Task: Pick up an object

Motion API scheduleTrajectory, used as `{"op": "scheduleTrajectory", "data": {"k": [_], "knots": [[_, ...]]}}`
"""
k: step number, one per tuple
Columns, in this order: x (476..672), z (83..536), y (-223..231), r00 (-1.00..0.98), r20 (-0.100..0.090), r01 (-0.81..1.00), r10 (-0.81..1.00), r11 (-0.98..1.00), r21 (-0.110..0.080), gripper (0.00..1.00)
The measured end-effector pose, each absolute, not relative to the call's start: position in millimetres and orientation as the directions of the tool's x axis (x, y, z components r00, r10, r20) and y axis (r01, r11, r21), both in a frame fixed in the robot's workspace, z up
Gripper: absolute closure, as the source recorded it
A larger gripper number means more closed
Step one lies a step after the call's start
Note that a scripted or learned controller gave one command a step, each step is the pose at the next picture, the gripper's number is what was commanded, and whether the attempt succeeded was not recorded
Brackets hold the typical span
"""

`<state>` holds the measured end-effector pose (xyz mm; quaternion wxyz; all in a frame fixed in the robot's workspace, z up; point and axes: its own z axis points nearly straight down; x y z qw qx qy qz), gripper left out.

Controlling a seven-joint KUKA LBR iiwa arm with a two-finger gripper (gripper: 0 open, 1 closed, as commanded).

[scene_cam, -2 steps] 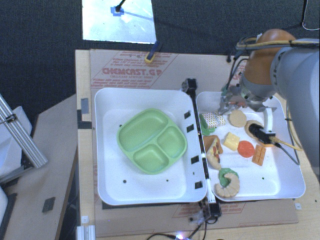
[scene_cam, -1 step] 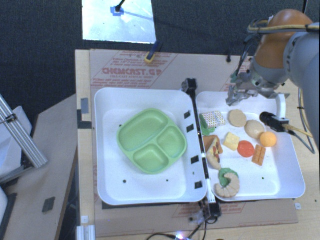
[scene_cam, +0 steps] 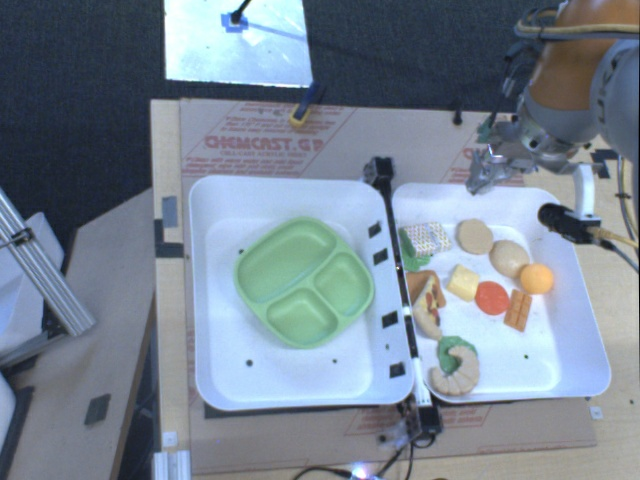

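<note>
My gripper [scene_cam: 487,175] hangs over the far rim of the right bin [scene_cam: 575,368], with nothing visibly in it. Several toy foods lie in that bin, in front of and below the gripper. A tan round biscuit [scene_cam: 474,235] is the closest, beside a green-and-white patterned piece [scene_cam: 424,239]. Further forward are a pale egg-shaped piece [scene_cam: 508,258], an orange ball [scene_cam: 536,279], a yellow block [scene_cam: 462,282], a red disc [scene_cam: 491,298] and an orange wafer [scene_cam: 517,310]. A sandwich-like piece [scene_cam: 427,302] and a green-and-tan piece [scene_cam: 455,366] lie near the divider.
The left bin [scene_cam: 215,368] holds a light green divided plate [scene_cam: 303,281]. A black-clipped divider [scene_cam: 396,278] runs between the bins. A cardboard sheet [scene_cam: 260,138] lies under both bins, with a shiny square panel [scene_cam: 237,28] behind it.
</note>
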<state>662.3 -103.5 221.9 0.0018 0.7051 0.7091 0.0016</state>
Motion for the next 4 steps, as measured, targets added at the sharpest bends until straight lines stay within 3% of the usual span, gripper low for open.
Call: {"op": "scheduleTrajectory", "data": {"k": [1, 2, 3, 4], "knots": [[641.0, 230, -48, -0.007, 0.0, 1.0, 1.0, 0.007, 0.001, 1.0], [637.1, 220, -10, -0.006, 0.0, 1.0, 1.0, 0.006, 0.001, 1.0], [627.8, 233, -8, -0.005, 0.001, 1.0, 1.0, 0.005, 0.001, 1.0], [635.4, 217, -14, -0.001, 0.0, 1.0, 1.0, 0.001, 0.001, 1.0]]}}
